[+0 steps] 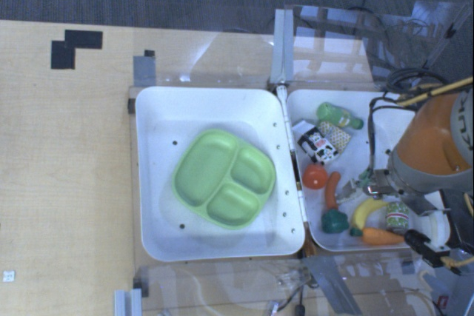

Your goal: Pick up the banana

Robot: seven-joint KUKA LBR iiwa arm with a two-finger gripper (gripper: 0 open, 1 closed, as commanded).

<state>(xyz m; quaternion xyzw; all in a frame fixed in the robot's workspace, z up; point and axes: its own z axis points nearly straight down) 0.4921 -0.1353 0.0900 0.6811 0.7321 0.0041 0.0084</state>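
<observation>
Banana [366, 212] lies in the right bin [348, 101], toward its near edge, at about 5 o'clock from the bin centre. It is short, curved and yellow, with one end pointing up toward my wrist and the other down toward the carrot [383, 236]. My gripper [368, 186] sits just above the banana's upper end, at roughly 12 o'clock from it; the view is too small and cluttered here to show how my hand is set, so I cannot tell whether it has anything. Nothing is visibly held. Neighbours are crowded: a small can [398, 218] is touching or just beside the banana at 3 o'clock, the carrot is just beside it at 5 o'clock, a green piece [335, 221] at 8 o'clock, and a red-orange piece [331, 190] at 10 o'clock. A red ball [315, 176] sits farther off at 10 o'clock. The left bin [155, 122] holds a green tray [224, 178], well apart. Handling judgement: this looks like a toy banana, so probably light and stiff, with a smooth skin that may slip. The curve means a grip near either tip would likely squirt it out. Best hold, I think, is across the thick middle, closing from the 9 and 3 o'clock sides. The can on the 3 o'clock side leaves little room, so it may get nudged.
</observation>
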